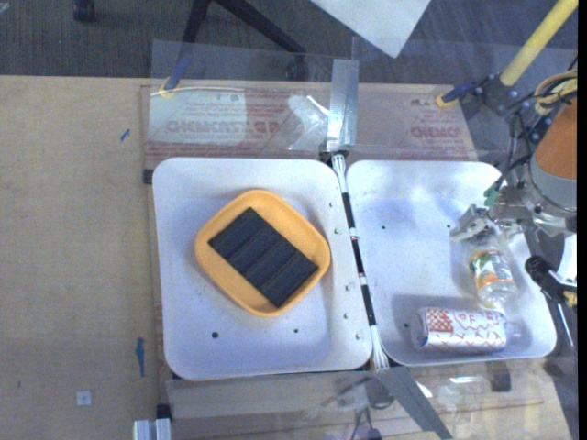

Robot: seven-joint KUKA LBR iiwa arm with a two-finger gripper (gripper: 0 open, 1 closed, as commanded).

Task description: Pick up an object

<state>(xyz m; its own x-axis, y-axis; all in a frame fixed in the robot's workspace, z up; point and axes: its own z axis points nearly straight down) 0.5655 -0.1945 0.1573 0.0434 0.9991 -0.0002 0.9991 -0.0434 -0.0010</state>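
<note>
Jaws (470, 225) blur above bottle (492, 278); arm (556, 168) is cut off.

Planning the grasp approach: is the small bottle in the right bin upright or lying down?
Lying down. The bottle rests lengthwise on the right bin floor, just above the red-patterned packet.

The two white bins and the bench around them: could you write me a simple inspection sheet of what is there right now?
Surface: wooden bench bearing a left bin and a right bin, side by side.
Job's things: yellow dish with a dark ridged pad in the left bin; clear plastic bottle and red-and-white patterned pack in the right bin.
Clutter: nothing seen.
Grippers: gripper low over the right bin, just above the bottle; too small to tell its state.
Cables: bundle at the arm's upper right.
Surroundings: office chair base, white sheet, dark carpet.
</note>
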